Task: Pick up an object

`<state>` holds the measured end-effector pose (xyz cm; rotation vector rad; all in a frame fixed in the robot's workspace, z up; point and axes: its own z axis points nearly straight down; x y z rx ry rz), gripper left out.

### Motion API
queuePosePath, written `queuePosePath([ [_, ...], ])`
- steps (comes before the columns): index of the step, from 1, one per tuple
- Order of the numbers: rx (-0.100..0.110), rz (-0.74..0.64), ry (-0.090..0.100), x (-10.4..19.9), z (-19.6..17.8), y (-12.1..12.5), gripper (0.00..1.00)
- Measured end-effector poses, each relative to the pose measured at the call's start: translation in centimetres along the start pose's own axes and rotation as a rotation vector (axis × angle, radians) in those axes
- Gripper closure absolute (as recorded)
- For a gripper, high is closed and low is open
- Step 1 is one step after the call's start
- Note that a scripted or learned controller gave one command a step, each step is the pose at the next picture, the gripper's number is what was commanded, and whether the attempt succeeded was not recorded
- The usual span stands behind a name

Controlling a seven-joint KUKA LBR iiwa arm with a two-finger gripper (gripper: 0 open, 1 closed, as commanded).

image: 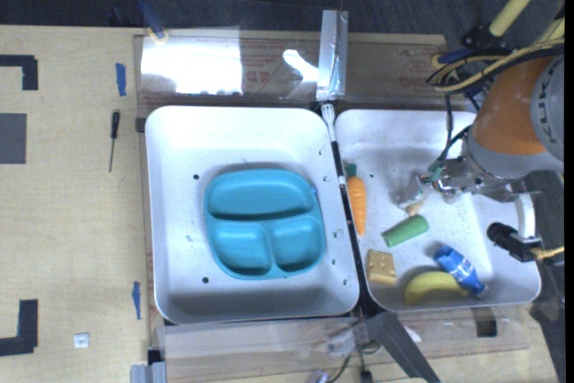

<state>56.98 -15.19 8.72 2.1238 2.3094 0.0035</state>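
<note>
arm: grey, orange band, enters from frame right, reaching into right bin (511, 282)
gripper (429, 182): low over upper middle of right bin; open or closed, cannot tell
carrot (357, 202): right bin's left edge
green cylinder (405, 231): just below gripper
cheese wedge (380, 265): lower left
banana (430, 285): bottom, touching blue packet (459, 271)
left bin (170, 193): holds blue divided tray (264, 221)

Blue tray (263, 221), orange carrot (357, 203), green cylinder (405, 231), yellow banana (430, 286), tan cheese block (380, 266), 2 white bins (170, 193).
</note>
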Motion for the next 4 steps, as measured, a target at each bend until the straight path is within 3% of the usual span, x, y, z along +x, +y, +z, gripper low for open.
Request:
queuePosePath([
  [1,0.006,-0.109,0.003,2.6,-0.2,-3.6,0.0],
  [2,-0.005,-0.205,-0.002,5.2,-0.2,-6.0,0.0],
  [3,-0.011,-0.203,-0.004,5.1,-1.3,-5.8,1.0],
  [4,-0.008,-0.253,0.004,13.5,-10.2,2.9,1.0],
])
